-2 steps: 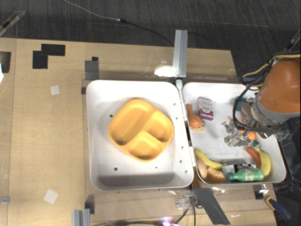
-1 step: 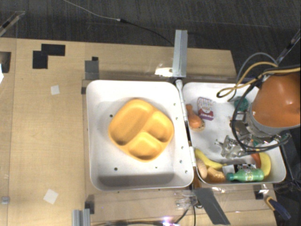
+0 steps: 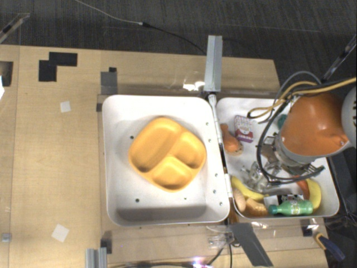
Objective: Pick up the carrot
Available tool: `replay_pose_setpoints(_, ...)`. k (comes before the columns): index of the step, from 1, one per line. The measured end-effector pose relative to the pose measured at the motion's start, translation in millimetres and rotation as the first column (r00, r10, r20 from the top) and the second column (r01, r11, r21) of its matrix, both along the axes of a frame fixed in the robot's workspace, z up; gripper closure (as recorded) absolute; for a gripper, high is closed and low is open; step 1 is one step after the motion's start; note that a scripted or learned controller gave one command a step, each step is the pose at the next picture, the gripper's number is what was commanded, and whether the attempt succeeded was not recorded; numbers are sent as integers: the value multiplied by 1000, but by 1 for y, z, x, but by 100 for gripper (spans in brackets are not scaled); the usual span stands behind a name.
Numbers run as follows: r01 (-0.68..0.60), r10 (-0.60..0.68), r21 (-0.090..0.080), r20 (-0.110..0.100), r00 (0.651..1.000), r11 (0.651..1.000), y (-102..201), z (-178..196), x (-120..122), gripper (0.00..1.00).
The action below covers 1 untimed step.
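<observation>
Reaching in from the right, the grey arm with its orange band (image 3: 312, 124) hangs over the right bin (image 3: 333, 205), its gripper (image 3: 262, 175) low above the bin's contents; whether the jaws are released or clenched cannot be told, since wrist and cables cover them. The carrot (image 3: 230, 140), a stubby orange piece, lies against the bin's left wall, near but apart from the gripper. A small white packet (image 3: 244, 128) sits just beside it. Bananas (image 3: 246, 187), a green bottle (image 3: 291, 207) and what may be a potato (image 3: 254, 207) crowd the near edge. The left bin (image 3: 120, 205) holds a yellow divided tray (image 3: 167, 152).
</observation>
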<state>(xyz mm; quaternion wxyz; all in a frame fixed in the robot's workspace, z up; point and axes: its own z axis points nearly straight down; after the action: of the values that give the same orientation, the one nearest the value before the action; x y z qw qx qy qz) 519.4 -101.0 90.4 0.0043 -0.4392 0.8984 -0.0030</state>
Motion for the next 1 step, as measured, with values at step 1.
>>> replay_pose_setpoints(1,-362,362,-6,3,932,932,-82,0,11,100)
